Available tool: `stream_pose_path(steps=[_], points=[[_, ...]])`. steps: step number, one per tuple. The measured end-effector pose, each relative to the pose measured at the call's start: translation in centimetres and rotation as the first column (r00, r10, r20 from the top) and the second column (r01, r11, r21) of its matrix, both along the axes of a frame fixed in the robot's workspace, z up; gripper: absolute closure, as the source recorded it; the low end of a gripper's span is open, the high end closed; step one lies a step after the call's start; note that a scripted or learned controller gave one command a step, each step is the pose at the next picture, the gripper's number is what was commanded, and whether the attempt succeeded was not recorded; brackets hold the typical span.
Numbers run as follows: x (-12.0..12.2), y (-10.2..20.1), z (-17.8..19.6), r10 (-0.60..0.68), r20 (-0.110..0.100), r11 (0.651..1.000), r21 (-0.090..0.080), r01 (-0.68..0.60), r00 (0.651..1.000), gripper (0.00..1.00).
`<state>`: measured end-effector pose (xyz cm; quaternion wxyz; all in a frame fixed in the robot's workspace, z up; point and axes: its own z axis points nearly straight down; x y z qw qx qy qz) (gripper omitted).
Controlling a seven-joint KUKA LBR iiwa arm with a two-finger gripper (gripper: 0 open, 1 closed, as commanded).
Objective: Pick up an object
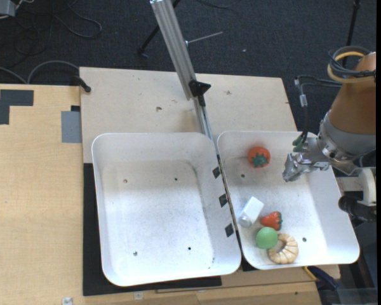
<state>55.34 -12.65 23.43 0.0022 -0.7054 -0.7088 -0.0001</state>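
My gripper (294, 170) hangs over the right bin (330, 199), near its right wall, and looks open with nothing between its fingers. To its left, a short gap away, a red tomato with a green top (259, 157) lies on the bin floor. Further toward the front of the same bin lie a white block (251, 210), a small red strawberry-like toy (272, 220), a green ball (265, 237) and a tan ridged pastry-like toy (284, 249). These last three sit close together, touching or nearly so.
The left bin (114, 170) stands beside the right one; a divider with black clips (222, 199) runs between them. A slanted metal rail (178, 49) rises behind the bins. The arm's orange band and grey wrist (352, 119) lean in from the right.
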Motion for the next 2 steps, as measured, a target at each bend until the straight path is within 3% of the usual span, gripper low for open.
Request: stream_pose_path(steps=[2], points=[[-2.4, 10.3, 0.8, 0.0, -0.001, 1.0, 0.0, 0.0, 1.0, 1.0]])
